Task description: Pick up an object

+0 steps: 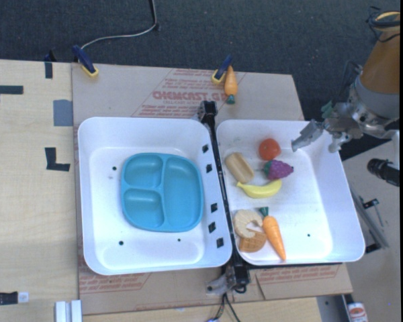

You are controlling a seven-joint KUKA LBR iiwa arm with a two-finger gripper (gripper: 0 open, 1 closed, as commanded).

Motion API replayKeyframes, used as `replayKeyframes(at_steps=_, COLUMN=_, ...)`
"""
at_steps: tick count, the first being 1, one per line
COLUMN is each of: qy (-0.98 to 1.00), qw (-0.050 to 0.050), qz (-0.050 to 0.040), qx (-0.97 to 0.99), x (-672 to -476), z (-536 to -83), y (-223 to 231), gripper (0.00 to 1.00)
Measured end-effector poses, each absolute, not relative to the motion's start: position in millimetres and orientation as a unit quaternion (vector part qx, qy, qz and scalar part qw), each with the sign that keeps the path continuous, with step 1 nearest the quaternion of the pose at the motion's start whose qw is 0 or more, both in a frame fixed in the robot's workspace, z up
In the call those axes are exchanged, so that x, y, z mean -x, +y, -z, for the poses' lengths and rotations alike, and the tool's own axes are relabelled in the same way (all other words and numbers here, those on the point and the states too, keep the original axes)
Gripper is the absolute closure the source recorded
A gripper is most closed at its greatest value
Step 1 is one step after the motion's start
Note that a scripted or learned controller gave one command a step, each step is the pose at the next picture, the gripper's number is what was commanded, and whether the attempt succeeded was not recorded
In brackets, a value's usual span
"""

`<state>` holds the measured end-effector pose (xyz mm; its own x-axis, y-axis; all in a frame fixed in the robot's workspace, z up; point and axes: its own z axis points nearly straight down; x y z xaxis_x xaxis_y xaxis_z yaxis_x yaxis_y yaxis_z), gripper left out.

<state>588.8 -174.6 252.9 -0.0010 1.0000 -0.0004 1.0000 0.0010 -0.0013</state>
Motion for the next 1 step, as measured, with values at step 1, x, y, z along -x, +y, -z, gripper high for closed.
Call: replayKeyframes(at_steps=1, qy=-0.708, qw=-0.002, qz=0.0013, qx=0.706, x=-662.4, z=-86.5, y=-144.0, gripper=0.00)
